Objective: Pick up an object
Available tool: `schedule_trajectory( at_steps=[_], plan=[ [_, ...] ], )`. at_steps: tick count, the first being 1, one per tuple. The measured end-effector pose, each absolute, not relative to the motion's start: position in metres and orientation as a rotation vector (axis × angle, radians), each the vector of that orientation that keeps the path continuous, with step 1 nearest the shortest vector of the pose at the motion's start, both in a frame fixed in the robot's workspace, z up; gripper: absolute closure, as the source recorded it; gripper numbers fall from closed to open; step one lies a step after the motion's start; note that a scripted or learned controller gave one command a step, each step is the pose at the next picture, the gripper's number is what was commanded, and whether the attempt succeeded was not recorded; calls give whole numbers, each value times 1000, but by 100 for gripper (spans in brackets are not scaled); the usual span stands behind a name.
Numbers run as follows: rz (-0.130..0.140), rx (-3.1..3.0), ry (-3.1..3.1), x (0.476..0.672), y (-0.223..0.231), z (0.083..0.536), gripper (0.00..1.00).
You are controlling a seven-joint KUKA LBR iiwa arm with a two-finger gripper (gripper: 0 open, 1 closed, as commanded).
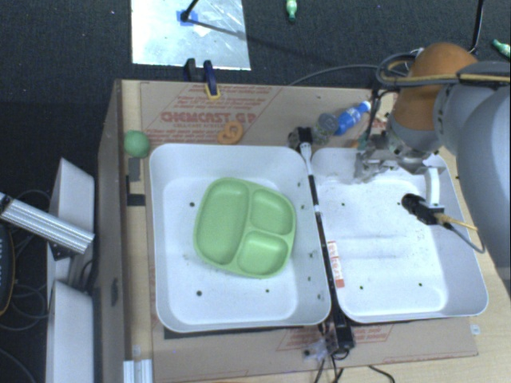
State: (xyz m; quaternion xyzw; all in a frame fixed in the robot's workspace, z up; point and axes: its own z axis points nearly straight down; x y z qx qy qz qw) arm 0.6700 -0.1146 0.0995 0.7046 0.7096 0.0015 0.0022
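A green divided plate (243, 227) lies in the left bin (172, 294); the end effector (374, 162) hangs over the right bin's (399, 294) far edge — its grip state cannot be told.

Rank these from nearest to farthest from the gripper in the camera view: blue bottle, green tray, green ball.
From the gripper:
1. Blue bottle, just behind the right bin's back rim.
2. Green tray, in the left bin.
3. Green ball, on the bench at the left bin's far left corner.
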Motion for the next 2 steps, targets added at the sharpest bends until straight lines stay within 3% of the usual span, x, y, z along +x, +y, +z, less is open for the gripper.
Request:
schedule_trajectory(
  at_steps=[1,2],
  plan=[
    [4,2210,2226,670,-115,99,0],
    [1,2215,2225,669,-116,85,0]
  ],
)
